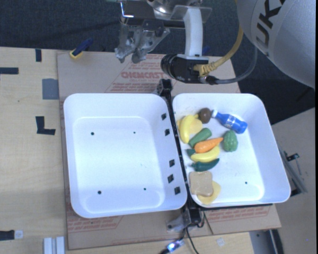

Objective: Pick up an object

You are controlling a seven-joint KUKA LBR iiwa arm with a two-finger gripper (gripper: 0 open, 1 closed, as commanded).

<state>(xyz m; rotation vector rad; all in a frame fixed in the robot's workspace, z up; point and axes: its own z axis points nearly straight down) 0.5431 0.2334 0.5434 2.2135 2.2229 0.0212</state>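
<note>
Gripper aloft, fingers hanging apart, holding nothing.
Right bin with its toy food sits well below and right of it.

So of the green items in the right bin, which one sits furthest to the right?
The round green broccoli-like piece, beside the carrot's tip and just below the blue bottle. The other two green pieces lie further left, within the pile.

- The two white bins look like smooth plastic with a faint sheen.
- The sheet under them looks like matt brown cardboard.
- The gripper is bare grey metal, dully shiny.
- The toy banana and blue bottle look like glossy plastic.
</note>
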